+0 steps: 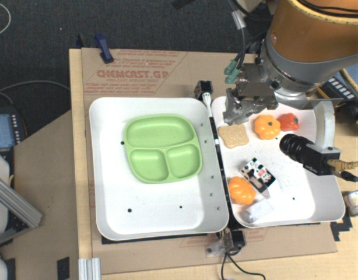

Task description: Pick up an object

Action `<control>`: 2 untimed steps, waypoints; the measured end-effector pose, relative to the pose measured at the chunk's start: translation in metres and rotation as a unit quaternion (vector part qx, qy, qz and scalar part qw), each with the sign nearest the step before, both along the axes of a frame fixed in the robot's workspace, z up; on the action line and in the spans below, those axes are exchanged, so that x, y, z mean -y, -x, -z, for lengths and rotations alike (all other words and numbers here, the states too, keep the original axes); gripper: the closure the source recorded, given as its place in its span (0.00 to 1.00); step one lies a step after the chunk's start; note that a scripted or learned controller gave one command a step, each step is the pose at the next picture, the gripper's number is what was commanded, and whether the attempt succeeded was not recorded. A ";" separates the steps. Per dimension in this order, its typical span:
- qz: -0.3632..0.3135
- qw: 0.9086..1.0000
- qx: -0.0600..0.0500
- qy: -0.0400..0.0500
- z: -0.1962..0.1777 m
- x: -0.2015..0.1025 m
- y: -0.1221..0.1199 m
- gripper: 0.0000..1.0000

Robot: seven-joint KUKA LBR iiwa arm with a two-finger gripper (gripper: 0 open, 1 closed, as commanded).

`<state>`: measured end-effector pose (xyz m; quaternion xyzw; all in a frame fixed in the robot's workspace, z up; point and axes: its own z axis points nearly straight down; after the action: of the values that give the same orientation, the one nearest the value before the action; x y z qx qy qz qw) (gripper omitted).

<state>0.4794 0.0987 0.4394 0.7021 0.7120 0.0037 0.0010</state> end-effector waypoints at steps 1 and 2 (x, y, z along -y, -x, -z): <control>0.006 1.000 0.004 0.000 -0.102 -0.020 -0.036 1.00; 0.008 1.000 -0.009 0.003 -0.009 -0.015 0.002 1.00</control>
<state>0.4771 0.1138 0.4484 0.7076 0.7066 -0.0047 -0.0030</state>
